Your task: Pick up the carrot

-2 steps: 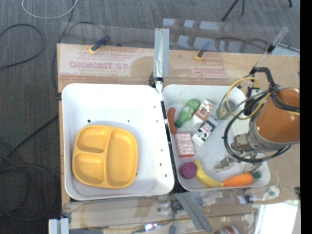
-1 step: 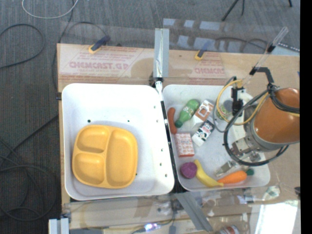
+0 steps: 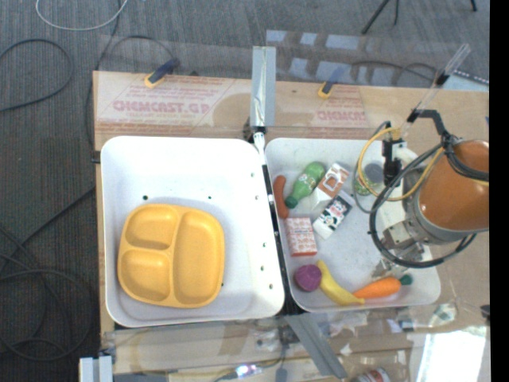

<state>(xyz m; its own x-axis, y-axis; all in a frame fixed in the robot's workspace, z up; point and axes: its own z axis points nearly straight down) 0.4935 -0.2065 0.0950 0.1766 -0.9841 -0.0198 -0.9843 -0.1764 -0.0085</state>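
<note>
Two shallow white bins sit side by side on a bench lined with brown cardboard (image 3: 159, 106) printed in faded red letters; the word on the left panel seems to read "CHEMCAST GP", though the print is pale, and the writing on the right panel is too faint to read. The left white bin (image 3: 159, 153) holds a yellow plastic plate with three compartments (image 3: 171, 255), lying flat toward the bin's left side. The right white bin (image 3: 354, 249) holds the toys: the orange toy carrot with a green tip (image 3: 380, 288) lies near the bin's front right corner, its pointed end touching a yellow toy banana (image 3: 338, 290), which in turn rests against a round purple toy fruit (image 3: 308, 277). Further back lie a small pink box (image 3: 301, 235), a white carton with dark markings (image 3: 333, 216), an orange-and-white carton (image 3: 334, 181), a green toy bottle (image 3: 306, 182) and a slim red-orange toy sausage (image 3: 280, 196) along the left wall; their labels are too small to read. The grey arm's gripper (image 3: 400, 243) hangs just above and behind the carrot, and its state cannot be told.
</note>
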